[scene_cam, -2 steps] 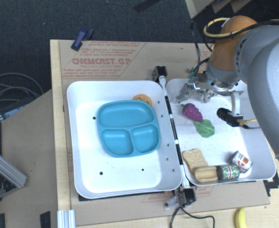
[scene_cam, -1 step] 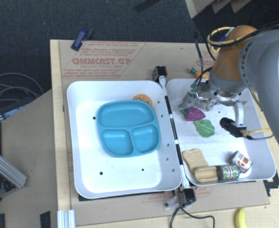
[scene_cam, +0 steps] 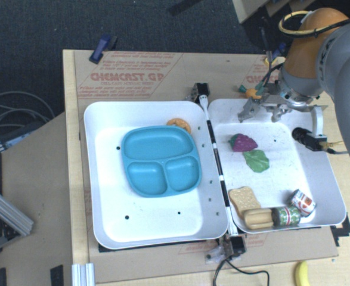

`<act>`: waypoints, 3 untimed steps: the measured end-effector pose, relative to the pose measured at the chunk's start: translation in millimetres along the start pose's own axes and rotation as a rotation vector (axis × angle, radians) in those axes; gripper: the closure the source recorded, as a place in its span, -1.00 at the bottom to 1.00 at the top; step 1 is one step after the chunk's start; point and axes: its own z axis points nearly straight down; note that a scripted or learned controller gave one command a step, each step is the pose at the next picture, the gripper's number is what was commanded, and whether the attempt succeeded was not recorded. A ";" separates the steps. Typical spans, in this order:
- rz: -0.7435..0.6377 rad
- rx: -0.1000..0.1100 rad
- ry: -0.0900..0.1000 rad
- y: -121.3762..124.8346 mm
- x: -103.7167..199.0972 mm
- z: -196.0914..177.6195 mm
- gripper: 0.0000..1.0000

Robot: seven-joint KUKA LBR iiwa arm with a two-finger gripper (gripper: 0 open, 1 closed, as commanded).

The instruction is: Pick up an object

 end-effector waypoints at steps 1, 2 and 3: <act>-0.001 -0.002 0.000 0.6 -7.4 -62.3 -1.00; -0.001 0.005 0.003 -28.8 37.2 37.7 -1.00; 0.002 0.005 0.001 -121.4 19.3 37.4 -1.00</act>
